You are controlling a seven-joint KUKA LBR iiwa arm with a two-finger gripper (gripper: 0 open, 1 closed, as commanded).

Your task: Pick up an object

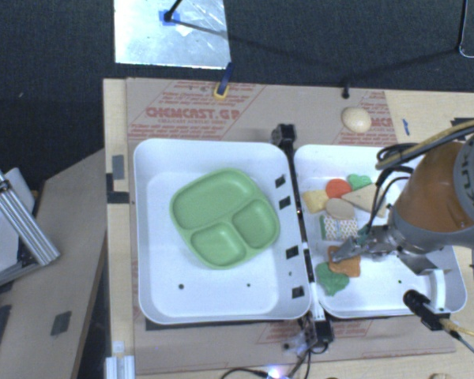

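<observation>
Jaws (pixel 346 251) low in the right bin (pixel 450 290), fingertips down among the toy pile, right at the top edge of an orange piece (pixel 347 267); width of the opening impossible to tell from this angle, and nothing clearly seen between the fingers. Nearest the camera, at the pile's front, a green leafy piece (pixel 330 279), touching the orange piece just above it. Behind the fingertips, a small white block with green dots (pixel 340 227), then a pale beige oval (pixel 341 208) lying on top of it, a yellow piece (pixel 314 201) beside the divider, a red-orange round piece (pixel 337 187) and a light green piece (pixel 360 181) at the back of the heap. Grey arm with orange band (pixel 430 192) reaching in from the right, covering much of the bin's right half. Left bin (pixel 154 275) alongside, holding a green divided plate (pixel 225 218) with three compartments, set roughly at its middle. Farther back, on the cardboard-covered surface (pixel 182 113), a beige egg-shaped object (pixel 356 118) lying outside the bins, well apart from the pile. Beyond that, a shiny silver sheet (pixel 170 22) on the dark floor.
</observation>
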